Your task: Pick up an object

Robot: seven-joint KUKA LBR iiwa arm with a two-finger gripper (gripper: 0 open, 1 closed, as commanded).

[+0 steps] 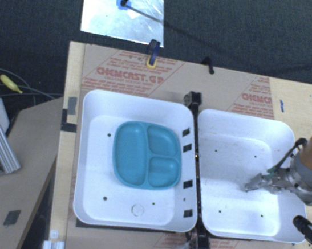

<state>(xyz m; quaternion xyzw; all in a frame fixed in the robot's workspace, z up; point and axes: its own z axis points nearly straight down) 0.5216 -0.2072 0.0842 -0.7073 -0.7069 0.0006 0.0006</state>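
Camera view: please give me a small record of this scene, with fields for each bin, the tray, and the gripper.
left bin: holds a blue divided tray
blue tray: lies flat near the bin's middle, three compartments
small clear disc: on the left bin's floor, in front of the tray
right bin: gripper is above its floor
gripper: over the right bin, reaching in from the right
held object: none seen

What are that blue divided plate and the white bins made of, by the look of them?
The blue divided plate looks like moulded plastic: one even matte colour, rounded compartment ridges. The left bin and right bin seem to be thin formed plastic too: smooth white, soft rounded corners, a faint sheen. It is hard to tell more.
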